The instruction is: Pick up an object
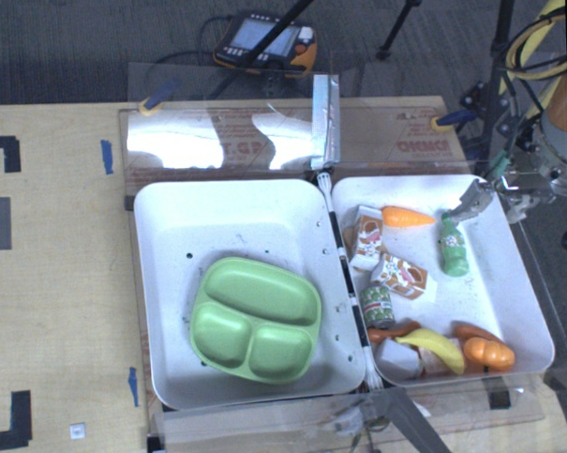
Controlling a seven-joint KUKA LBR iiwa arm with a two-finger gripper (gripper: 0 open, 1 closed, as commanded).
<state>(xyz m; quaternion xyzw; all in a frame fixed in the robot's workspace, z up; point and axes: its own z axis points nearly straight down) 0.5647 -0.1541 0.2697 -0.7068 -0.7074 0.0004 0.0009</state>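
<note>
Where the right white bin point(528, 285) neared its far right corner, a small green plastic bottle point(453, 246) lay on the floor, its long axis running from far edge to near edge. Just beyond its far end hung the grey two-finger gripper point(470, 201), reaching over the right rim; whether its claw was spread or pressed together, I could not tell. An orange plastic carrot point(407, 217) lay crosswise just left.

The grey two-finger gripper point(472, 201) reaches in from the right edge, angled down toward the left.
</note>
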